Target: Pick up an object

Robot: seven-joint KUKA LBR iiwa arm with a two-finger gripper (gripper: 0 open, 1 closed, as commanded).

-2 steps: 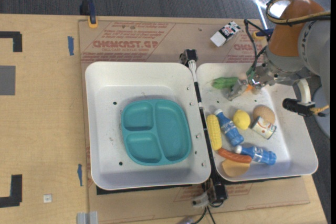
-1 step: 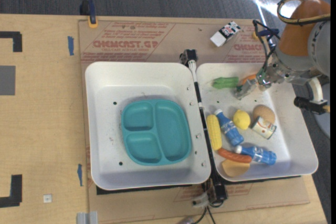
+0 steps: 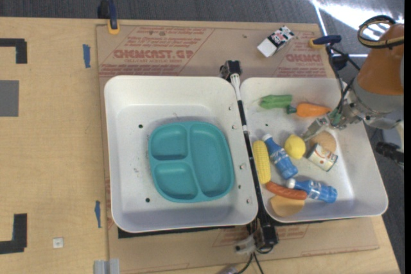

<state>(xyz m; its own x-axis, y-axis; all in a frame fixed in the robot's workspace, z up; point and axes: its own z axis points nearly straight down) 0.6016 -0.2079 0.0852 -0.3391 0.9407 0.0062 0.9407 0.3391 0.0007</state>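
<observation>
**Gripper low in the right bin**

The gripper hangs just right of the lemon, fingers slightly apart, holding nothing (tips near the can). The carrot lies just above the lemon.

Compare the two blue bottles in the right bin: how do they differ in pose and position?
The upper blue bottle lies near-lengthwise beside the corn, cap toward the bin's far side. The lower blue bottle lies crosswise near the front wall, against the red pepper. Both are blue with white caps, lying flat in the right bin.
</observation>
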